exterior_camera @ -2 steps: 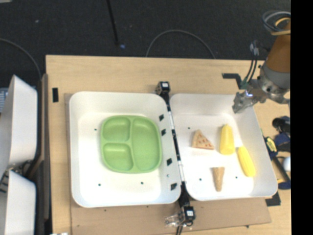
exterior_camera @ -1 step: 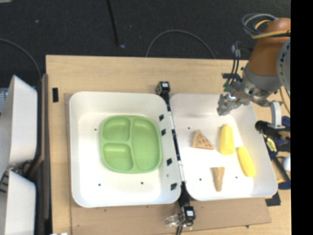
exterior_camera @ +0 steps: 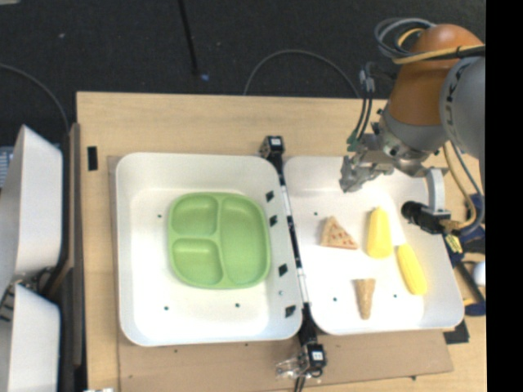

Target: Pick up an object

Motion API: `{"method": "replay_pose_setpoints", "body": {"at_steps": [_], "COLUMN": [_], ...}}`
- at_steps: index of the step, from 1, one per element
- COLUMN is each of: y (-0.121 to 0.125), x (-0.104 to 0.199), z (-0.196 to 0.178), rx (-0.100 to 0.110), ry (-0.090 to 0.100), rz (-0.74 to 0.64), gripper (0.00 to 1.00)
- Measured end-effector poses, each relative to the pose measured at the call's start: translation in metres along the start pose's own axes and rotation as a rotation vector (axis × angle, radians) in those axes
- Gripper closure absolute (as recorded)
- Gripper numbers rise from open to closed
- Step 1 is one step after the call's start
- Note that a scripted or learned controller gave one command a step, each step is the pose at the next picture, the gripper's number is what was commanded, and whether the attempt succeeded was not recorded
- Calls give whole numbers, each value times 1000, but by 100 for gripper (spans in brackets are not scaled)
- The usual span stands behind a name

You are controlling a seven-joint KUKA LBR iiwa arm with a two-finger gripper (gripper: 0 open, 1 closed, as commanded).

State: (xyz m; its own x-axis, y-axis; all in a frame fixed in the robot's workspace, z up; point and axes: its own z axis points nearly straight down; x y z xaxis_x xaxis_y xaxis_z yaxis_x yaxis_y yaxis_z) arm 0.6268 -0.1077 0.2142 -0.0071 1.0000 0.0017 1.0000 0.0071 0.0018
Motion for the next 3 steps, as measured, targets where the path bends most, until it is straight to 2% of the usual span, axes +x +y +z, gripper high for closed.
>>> {"method": "replay_pose_setpoints", "body": {"at_steps": [2,3], "y": [-15,-21], "x": [110,156], "z": [-27,-18], "rx": [-2,2], "ry": [0,-1], "rz": [-1,1], "gripper": [100,100]}}
